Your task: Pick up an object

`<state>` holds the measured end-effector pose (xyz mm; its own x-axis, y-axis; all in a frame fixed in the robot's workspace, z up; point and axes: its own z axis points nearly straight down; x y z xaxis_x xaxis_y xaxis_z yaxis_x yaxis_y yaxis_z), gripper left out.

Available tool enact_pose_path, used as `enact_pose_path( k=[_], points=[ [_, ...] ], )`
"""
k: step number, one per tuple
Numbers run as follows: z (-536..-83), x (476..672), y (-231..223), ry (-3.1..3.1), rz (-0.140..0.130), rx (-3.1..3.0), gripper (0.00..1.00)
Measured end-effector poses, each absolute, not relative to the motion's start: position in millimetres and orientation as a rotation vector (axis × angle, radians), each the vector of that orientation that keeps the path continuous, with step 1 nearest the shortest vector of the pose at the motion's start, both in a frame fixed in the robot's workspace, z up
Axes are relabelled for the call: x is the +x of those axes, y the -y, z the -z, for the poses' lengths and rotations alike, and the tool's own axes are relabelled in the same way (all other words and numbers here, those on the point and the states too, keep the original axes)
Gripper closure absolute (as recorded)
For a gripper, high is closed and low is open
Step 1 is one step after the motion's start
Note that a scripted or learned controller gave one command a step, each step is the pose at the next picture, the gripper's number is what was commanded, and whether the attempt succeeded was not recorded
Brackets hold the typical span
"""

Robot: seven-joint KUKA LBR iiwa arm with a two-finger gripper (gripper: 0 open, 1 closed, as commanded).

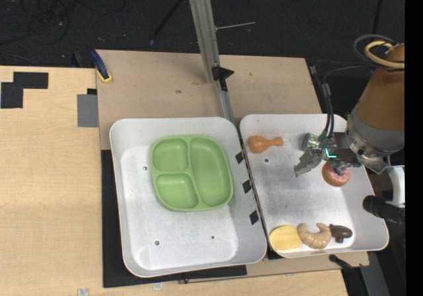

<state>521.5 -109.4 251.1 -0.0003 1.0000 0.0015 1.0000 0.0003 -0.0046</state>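
Hovering over the right bin point(284, 189), the gripper point(309, 156) has its fingers slightly parted, holding nothing. A red ball point(336, 175) lies just beside it toward the arm, and an orange drumstick point(263, 144) sits nearby on the far side.

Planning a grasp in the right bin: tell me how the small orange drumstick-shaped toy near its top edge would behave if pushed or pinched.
The small orange drumstick-shaped toy has a rounded bulb and a thin neck, so it would probably roll or pivot when nudged. It looks like smooth moulded plastic, likely light and slippery. It lies apart from the gripper and the bin wall, so nothing would stop it sliding.
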Motion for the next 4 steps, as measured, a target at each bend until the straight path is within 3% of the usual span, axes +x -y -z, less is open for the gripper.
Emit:
enact_pose_path(
  k=[1,3,4],
  points=[
    [-251.3,521.6,109.5,2.219,-0.003,-2.218,0.0],
    [-145.4,510.8,110.0,2.214,-0.009,-2.216,0.0],
    [-95.6,511.4,109.1,2.22,0.001,-2.221,0.0]
  ],
)
